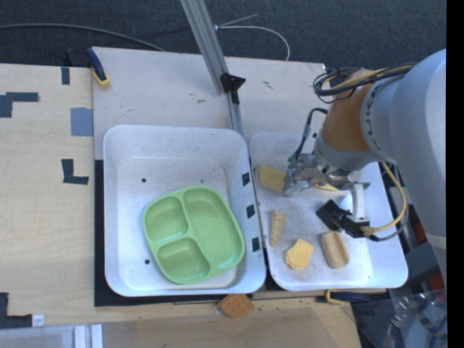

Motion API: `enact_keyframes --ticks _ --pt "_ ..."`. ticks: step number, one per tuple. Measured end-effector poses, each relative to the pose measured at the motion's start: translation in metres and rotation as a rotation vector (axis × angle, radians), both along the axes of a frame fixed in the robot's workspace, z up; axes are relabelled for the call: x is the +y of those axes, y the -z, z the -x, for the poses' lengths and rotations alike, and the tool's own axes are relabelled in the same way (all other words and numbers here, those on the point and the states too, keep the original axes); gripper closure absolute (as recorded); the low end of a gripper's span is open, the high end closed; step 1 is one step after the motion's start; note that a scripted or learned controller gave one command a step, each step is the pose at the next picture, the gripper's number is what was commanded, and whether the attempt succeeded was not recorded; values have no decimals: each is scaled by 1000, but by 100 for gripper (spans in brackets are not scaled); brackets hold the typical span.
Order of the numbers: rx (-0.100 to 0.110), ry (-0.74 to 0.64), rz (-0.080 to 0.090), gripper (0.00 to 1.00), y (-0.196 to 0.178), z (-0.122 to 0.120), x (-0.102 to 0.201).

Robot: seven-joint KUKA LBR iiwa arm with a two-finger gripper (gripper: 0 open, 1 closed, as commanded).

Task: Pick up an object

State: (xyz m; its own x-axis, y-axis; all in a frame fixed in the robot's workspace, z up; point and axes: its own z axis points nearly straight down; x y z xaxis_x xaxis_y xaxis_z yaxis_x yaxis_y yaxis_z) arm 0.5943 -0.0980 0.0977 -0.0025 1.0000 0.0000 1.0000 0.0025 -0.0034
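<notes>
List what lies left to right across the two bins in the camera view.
Green divided plate → ice cream cone → yellow ridged food piece → tan bread roll. Omitted: the yellow piece by the gripper, which overlaps the cone's position.

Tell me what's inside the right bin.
In the right bin: a yellow block beside the gripper, a waffle cone, a ridged yellow piece and a tan roll. The arm covers the bin's upper right.
</notes>
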Motion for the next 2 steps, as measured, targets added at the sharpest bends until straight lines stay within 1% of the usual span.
enact_keyframes --ticks 1,2 --pt "-5 1 0 100 -42 -1 -1" --pt "-6 1 0 100 -85 -6 2"
